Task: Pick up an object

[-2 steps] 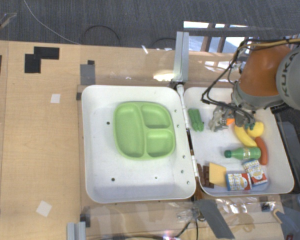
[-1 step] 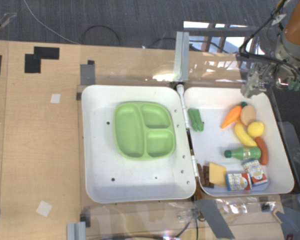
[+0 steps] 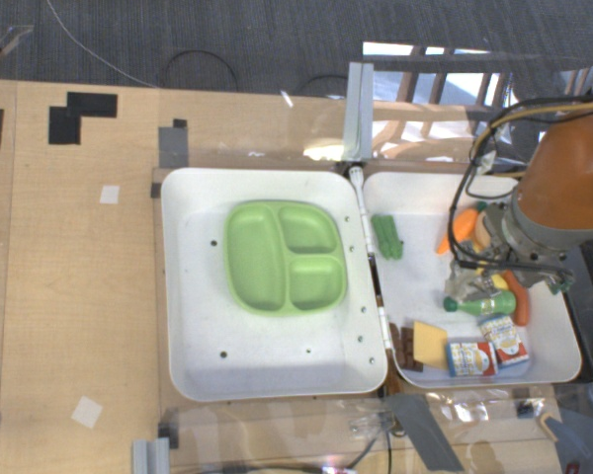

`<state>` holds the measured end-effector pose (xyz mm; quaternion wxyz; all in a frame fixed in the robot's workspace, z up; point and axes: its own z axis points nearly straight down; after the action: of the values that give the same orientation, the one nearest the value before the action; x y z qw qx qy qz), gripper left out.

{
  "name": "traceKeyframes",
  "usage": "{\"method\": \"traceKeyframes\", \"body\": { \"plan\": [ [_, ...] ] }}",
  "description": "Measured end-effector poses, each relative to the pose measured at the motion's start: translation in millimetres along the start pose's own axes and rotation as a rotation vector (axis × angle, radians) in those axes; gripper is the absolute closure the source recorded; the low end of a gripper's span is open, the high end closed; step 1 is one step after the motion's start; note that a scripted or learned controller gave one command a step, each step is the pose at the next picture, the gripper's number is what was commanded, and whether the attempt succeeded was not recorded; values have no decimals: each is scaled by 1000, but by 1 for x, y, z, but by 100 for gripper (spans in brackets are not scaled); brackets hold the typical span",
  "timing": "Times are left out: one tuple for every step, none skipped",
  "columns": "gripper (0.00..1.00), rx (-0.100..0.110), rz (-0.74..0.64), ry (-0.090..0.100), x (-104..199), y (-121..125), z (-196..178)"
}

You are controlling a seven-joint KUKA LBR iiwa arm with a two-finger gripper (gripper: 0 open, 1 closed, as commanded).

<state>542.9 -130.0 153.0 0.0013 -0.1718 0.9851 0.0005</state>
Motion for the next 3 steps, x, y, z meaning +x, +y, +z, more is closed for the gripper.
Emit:
{"method": "traceKeyframes", "body": {
  "plan": [
    [0,3,-1,-5,-1,-1,-2],
    [0,22,-86,-28,27,18,55],
    [0,8,-32,-15,-49,2,63]
  ]
}}
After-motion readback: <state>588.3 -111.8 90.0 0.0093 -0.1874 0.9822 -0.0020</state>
